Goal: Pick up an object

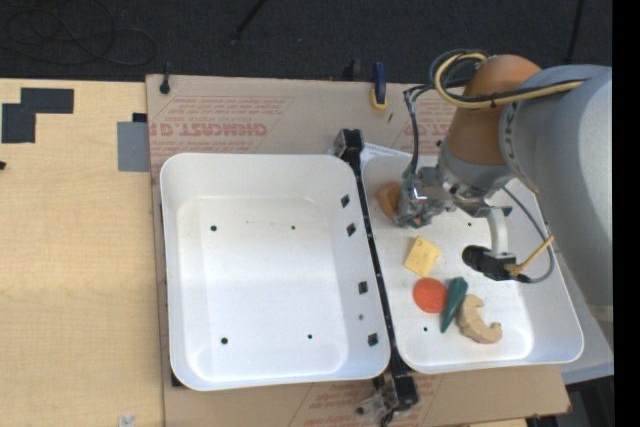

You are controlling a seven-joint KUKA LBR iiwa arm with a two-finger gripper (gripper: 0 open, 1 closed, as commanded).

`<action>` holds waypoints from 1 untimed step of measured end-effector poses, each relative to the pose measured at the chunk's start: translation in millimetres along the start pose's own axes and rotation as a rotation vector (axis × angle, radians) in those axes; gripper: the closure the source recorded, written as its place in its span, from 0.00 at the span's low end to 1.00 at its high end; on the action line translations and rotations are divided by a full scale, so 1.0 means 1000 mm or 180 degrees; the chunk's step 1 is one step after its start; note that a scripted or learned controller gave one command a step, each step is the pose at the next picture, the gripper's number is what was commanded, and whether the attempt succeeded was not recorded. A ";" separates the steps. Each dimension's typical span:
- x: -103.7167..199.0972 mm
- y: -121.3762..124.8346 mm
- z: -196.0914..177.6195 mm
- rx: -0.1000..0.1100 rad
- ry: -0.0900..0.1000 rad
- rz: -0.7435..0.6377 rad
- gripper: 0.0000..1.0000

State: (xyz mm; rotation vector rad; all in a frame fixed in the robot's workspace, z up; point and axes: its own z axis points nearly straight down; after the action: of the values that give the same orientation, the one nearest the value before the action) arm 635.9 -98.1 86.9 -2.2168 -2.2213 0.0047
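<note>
Gripper (412,203) low in the right bin (560,340) by a brown object (387,200), seemingly to grasp; its state I cannot tell

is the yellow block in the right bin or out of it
In. The yellow block lies on the floor of the right bin, just above the red piece, apart from the pincer.
</note>
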 end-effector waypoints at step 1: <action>-0.016 -0.064 0.000 0.0007 0.0001 0.0017 1.00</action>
State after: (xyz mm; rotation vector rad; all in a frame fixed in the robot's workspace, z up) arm 572.1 -114.4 87.4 -2.2213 -2.2142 0.0069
